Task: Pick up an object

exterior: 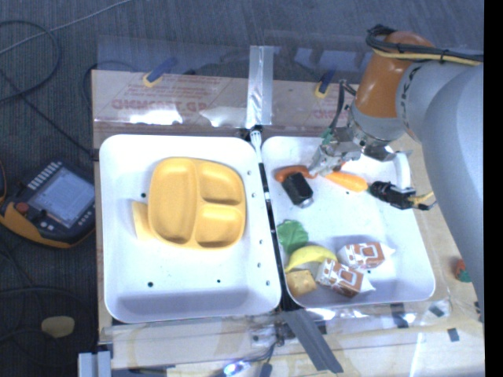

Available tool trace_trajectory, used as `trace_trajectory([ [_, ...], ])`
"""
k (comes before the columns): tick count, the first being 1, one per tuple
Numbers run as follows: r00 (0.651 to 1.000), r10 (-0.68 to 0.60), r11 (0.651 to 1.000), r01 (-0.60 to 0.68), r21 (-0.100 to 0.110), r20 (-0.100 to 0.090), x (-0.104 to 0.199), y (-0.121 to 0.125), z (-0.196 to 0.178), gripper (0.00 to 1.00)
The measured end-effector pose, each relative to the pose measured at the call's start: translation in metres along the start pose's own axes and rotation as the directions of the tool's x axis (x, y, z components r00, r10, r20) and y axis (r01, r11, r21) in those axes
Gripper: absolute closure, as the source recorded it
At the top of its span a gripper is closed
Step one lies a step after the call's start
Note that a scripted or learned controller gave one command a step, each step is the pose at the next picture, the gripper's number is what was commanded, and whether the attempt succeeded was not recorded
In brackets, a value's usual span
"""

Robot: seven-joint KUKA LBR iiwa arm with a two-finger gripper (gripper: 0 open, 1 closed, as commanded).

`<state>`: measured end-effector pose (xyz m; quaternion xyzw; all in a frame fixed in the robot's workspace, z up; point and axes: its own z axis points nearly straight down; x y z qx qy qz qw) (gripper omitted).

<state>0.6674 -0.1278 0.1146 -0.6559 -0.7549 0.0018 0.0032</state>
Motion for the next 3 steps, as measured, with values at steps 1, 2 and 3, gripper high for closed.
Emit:
trace_trajectory([
  [1, 0.983, -0.182, 0.983, 0.182, -0.021, 0.012, 0.000, -0.043, 0.024, 1.00],
  [2, 0.999, -0.046, 0.999, 0.046, 0.000, 0.002, 0.058, 0.001, -0.065, 1.00],
  [3, 0.995, -0.102, 0.995, 0.102, 0.002, 0.003, 0.040, -0.062, -0.119, 1.00],
])
